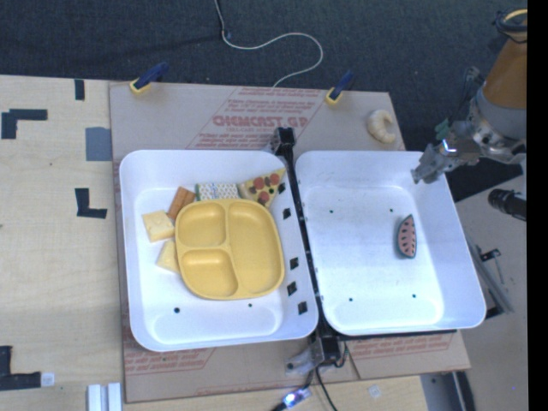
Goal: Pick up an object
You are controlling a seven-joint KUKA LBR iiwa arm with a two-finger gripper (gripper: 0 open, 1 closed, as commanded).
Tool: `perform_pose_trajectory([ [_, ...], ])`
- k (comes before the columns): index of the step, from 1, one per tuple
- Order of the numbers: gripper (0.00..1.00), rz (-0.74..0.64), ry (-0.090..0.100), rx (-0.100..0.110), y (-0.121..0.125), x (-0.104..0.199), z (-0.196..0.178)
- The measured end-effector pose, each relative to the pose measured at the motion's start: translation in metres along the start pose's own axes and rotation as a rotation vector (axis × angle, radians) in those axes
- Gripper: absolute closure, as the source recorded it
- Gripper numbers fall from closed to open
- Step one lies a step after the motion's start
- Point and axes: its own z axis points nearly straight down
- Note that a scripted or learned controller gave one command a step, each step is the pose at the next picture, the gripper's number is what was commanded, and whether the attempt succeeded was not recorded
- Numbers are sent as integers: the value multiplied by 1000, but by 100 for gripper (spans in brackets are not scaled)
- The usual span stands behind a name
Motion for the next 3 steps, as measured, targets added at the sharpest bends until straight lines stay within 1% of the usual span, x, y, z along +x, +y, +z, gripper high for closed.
perform_pose_trajectory([
  [1,100,-3,2,6,-4,50,10],
  [3,100,-5,3,8,-27,161,26],
])
